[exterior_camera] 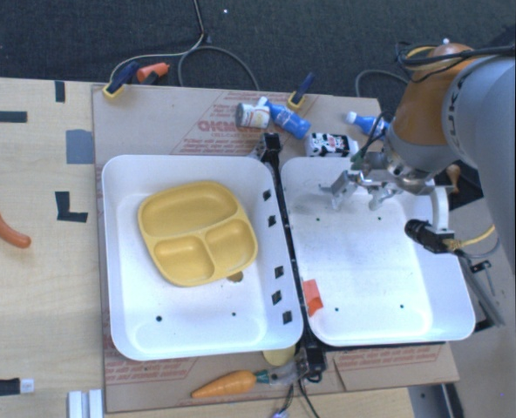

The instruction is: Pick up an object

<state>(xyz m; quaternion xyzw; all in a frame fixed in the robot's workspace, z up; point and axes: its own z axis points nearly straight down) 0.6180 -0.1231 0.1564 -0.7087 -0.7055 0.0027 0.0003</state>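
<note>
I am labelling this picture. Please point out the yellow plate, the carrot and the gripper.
yellow plate (198, 232): camera view, on its middle divider.
carrot (225, 384): camera view, middle of its orange body.
gripper (359, 195): camera view, midway between its fingertips.

A small brown thing (234, 277) peeks from under the yellow plate (197, 231), mostly hidden. Below the left bin (123, 259), a yellowish object (277, 353) is half covered by the rim. My arm (476, 103) is cut off at the right.
</note>
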